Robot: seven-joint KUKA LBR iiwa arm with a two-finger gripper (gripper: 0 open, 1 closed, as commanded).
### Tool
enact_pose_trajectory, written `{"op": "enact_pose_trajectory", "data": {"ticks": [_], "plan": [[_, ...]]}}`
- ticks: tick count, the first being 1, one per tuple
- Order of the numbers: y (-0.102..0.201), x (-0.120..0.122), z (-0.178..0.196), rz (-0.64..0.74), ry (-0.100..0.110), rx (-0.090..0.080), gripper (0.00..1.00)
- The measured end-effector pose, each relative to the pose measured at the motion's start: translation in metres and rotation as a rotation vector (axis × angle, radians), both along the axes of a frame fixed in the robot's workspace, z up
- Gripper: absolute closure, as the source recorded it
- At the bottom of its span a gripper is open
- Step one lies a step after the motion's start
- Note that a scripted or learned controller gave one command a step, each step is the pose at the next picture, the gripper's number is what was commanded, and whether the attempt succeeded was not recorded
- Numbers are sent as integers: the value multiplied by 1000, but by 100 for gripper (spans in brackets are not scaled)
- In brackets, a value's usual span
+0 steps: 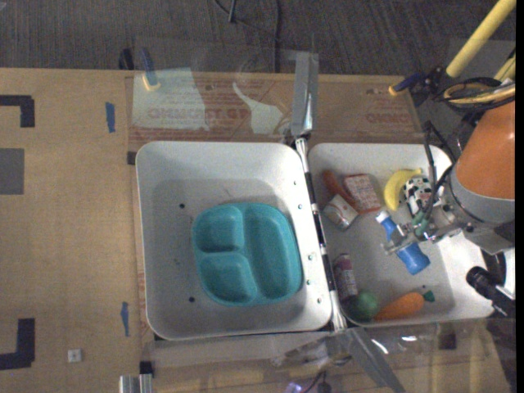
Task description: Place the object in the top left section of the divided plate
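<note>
Where the wooden bench (65, 244) spreads across the frame, two shallow white bins sit side by side at its centre. The left bin (164, 178) holds a teal divided plate (247, 254), lying flat a little right of that bin's middle. The plate has two smaller sections on its left side, one above the other, and one long section on its right; all three show bare teal.

The right bin (458, 289) carries a scatter of small things. Near its upper left lie a reddish packet (361, 191) and, just below it, a small grey-white carton (339, 214). A yellow banana-like piece (399, 185) rests at the upper middle, with a black-and-white spotted object (417, 192) touching it on the right. Along the bin's left wall lies a dark slim bottle (345, 273). At the lower edge sit a green ball (366, 304) and, just beside it, an orange carrot (401, 306).

The grey arm with its orange band (491, 158) enters from the right of the frame. Its gripper (412, 234) hangs over the middle of the right bin, directly at a blue bottle-shaped object (407, 246) that lies tilted there. Whether the fingers are spread or closed around that bottle I cannot tell, since the wrist hardware crowds them.
</note>
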State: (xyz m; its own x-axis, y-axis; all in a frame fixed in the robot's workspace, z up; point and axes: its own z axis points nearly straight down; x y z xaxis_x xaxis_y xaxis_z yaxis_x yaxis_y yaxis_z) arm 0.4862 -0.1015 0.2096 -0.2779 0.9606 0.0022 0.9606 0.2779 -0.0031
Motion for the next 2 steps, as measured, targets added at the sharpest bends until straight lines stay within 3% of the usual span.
{"op": "enact_pose_trajectory", "data": {"ticks": [1, 2], "plan": [[79, -6, 26, 67, -3, -2, 100], [139, 54, -26, 161, -4, -2, 100]]}}
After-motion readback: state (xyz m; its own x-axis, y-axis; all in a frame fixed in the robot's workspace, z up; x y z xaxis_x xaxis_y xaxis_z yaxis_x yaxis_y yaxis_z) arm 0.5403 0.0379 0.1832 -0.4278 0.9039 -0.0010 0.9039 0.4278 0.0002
